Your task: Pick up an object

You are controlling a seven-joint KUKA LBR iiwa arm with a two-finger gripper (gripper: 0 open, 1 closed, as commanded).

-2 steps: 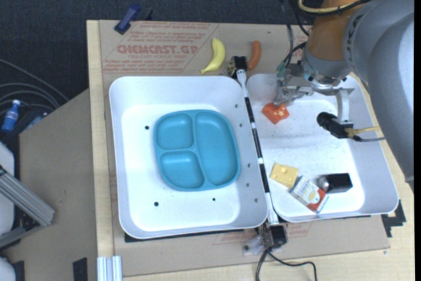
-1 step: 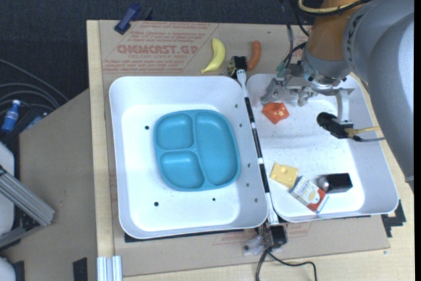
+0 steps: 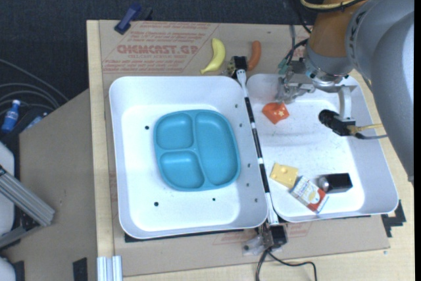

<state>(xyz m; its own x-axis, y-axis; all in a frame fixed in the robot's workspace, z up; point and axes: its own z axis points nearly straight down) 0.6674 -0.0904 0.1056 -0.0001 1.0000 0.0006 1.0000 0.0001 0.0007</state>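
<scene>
The gripper (image 3: 289,92) hangs in the right bin (image 3: 378,161); whether its fingers are spread or closed I cannot tell. Just below and left of their tips lies a small red-orange block (image 3: 275,112), apparently untouched.

A single fixed camera is mounted above the counter (image 3: 164,43) and looks down at a slant. It stands far enough back to frame both white bins, the counter edges and dark floor beyond. The end effector (image 3: 289,90) appears right of centre in the upper half of the frame. The left bin (image 3: 131,207) extends to its left and below; the right bin (image 3: 375,194) lies directly beneath and below it.
</scene>
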